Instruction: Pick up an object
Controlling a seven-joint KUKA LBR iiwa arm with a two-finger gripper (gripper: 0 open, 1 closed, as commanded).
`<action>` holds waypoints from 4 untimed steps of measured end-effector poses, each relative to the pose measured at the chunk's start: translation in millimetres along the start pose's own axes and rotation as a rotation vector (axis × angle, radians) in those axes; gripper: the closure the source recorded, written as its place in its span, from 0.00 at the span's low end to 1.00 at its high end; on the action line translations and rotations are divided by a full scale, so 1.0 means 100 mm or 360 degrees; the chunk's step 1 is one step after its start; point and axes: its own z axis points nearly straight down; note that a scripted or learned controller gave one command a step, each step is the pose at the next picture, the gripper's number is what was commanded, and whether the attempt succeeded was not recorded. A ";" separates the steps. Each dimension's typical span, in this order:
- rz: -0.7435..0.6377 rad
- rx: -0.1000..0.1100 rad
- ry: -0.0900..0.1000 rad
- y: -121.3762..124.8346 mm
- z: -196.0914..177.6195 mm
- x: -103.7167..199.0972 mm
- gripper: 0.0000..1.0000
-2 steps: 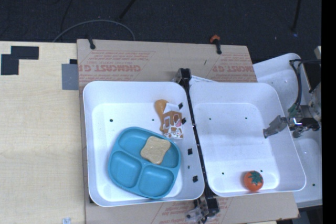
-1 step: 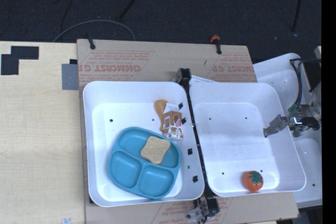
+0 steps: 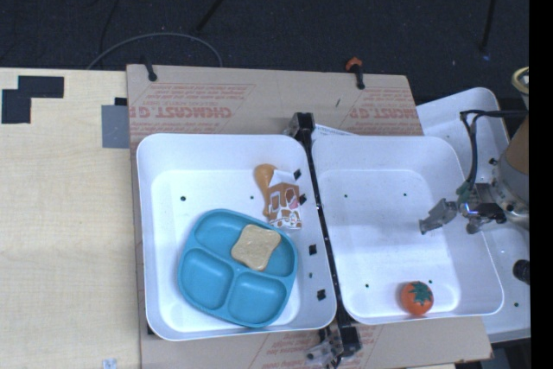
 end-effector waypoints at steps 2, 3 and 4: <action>0.0002 -0.0001 0.0000 -0.01 0.99 0.03 0.00; 0.0008 -0.0006 -0.0002 -0.01 0.87 0.02 1.00; -0.0002 -0.0005 -0.0002 0.01 0.46 0.01 1.00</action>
